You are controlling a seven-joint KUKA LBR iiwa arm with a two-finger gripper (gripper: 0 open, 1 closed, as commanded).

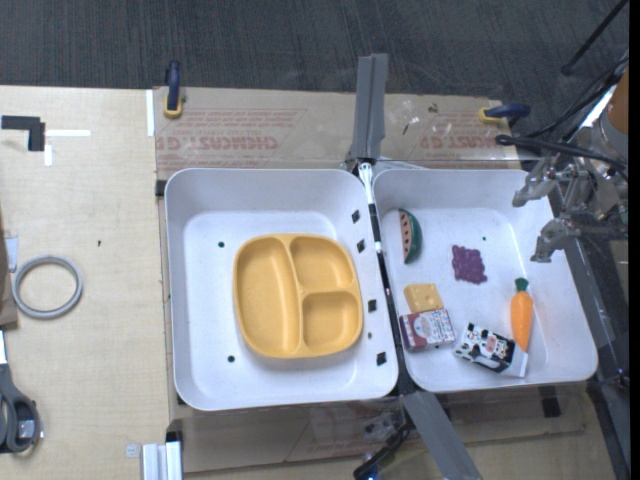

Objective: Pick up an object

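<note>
Gripper (553, 215) hovers above the right bin's (560, 368) right edge, fingers spread, holding nothing; toy carrot (521, 314) lies near that edge; likely light, rigid, smooth plastic; grasp across its orange mid-body, narrow axis
</note>
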